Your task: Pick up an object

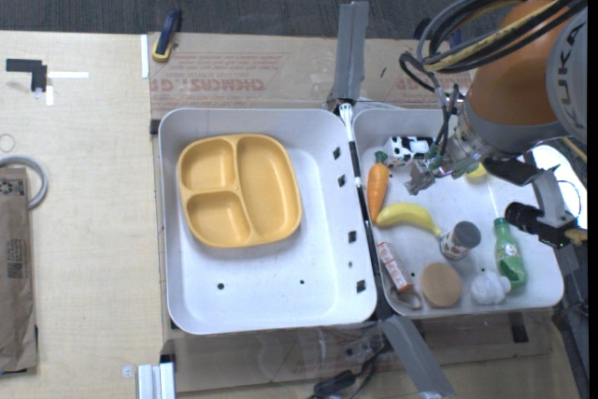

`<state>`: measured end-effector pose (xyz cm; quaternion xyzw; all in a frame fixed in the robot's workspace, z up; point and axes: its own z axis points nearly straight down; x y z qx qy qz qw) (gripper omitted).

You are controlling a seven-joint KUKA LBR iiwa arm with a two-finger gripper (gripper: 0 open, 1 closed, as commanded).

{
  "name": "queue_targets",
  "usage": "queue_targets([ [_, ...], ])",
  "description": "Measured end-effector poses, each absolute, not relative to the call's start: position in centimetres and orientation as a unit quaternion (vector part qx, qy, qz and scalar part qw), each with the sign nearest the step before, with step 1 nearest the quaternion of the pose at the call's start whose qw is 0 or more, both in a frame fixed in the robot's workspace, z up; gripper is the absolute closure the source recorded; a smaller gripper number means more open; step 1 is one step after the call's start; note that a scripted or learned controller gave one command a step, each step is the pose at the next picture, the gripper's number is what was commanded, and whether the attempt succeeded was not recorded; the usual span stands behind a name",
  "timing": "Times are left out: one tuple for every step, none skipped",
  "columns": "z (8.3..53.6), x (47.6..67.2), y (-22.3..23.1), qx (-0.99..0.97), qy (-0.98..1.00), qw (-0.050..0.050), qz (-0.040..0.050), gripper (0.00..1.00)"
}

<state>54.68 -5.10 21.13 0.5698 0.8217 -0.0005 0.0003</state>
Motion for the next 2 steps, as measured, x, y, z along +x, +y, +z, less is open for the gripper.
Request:
queue_targets([
  [21.1, 54.7, -5.1, 0.57, 0.822, 0.0, -0.0008, 0.0],
  [19.1, 60.2, -7.1, 0.492, 0.87, 0.001, -0.0008, 0.0],
])
